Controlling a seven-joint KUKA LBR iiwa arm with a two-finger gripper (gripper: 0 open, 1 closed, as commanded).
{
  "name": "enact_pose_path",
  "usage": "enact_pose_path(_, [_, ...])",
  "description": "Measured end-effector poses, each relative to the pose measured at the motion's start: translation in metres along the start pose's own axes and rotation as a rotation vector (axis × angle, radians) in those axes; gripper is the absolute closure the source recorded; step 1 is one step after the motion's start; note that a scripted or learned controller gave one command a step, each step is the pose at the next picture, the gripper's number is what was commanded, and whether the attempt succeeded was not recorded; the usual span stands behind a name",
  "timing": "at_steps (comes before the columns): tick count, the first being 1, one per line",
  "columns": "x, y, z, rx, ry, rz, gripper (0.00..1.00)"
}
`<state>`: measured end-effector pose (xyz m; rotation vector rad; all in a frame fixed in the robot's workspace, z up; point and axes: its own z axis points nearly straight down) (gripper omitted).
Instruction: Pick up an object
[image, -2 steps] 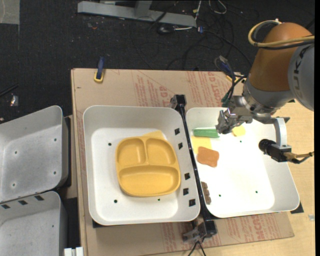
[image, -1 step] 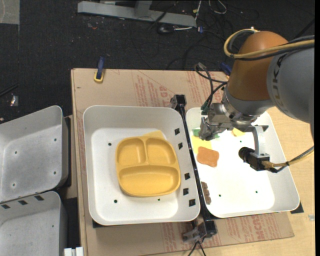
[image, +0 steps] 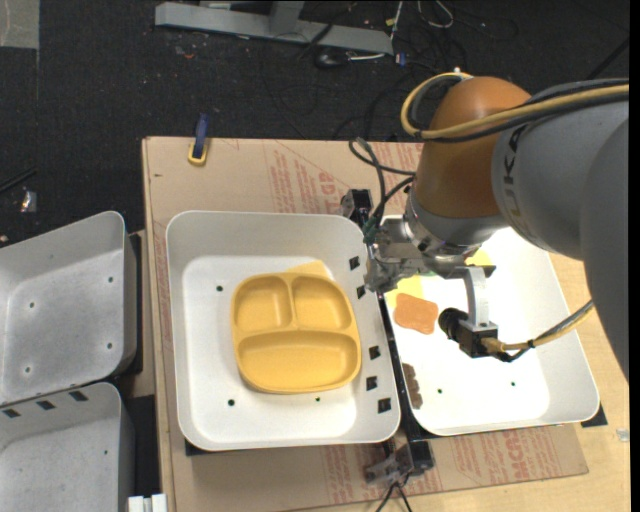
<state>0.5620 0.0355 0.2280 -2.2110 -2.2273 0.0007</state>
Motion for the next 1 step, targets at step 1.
enact_pose_path(1, [0.0540,-0.0145,-0.0107,-0.003,-0.001,0.000,1.00])
